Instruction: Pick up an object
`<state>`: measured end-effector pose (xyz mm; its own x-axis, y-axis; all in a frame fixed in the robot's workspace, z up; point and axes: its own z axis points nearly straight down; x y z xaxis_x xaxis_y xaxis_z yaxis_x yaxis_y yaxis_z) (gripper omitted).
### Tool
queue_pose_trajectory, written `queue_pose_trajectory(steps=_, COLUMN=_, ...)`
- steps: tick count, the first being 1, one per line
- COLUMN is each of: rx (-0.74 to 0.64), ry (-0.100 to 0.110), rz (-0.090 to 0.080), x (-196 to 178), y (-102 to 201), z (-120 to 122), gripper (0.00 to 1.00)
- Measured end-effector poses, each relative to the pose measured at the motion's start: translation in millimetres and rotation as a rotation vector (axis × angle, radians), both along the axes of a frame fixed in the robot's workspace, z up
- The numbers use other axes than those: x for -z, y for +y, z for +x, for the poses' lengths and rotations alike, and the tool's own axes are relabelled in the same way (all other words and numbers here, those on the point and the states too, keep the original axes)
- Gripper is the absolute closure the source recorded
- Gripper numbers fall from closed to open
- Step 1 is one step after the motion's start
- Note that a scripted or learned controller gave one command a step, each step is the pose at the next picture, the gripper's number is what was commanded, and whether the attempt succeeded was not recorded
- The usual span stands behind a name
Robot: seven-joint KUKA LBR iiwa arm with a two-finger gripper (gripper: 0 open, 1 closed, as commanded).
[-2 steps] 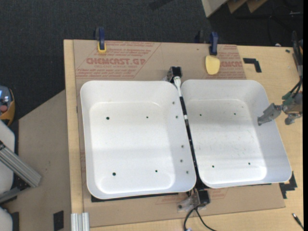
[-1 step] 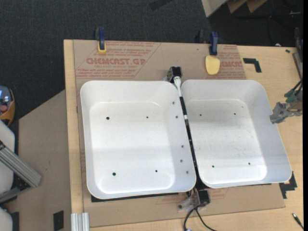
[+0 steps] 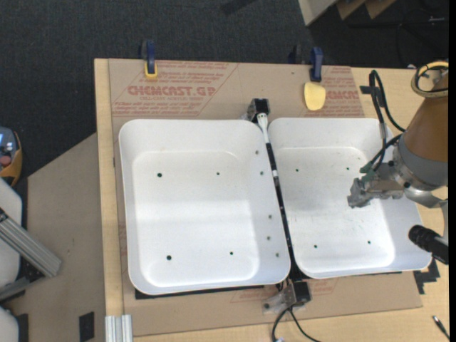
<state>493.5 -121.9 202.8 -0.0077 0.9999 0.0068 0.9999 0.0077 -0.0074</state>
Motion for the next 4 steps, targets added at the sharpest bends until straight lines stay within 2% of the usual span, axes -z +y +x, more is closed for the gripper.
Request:
queue_pose_trajectory(steps=1, rx=0.016, ry=-0.013, rz=-0.015, x=-52, y=-107, z=-4, gripper=1.0)
queue_pose_trajectory(steps=2, rx=0.002, ry=-0.004, rz=-0.002, x=-25, y=-35, z=-14, gripper=1.0)
queue_pose_trajectory(steps=3, rx=-0.001, ry=-0.003, rz=-0.002, x=-8, y=42, z=-14, gripper=1.0)
queue_pose_trajectory(steps=4, rx=0.005, ry=-0.027, rz=-0.009, x=-180, y=44, z=26, gripper=1.0)
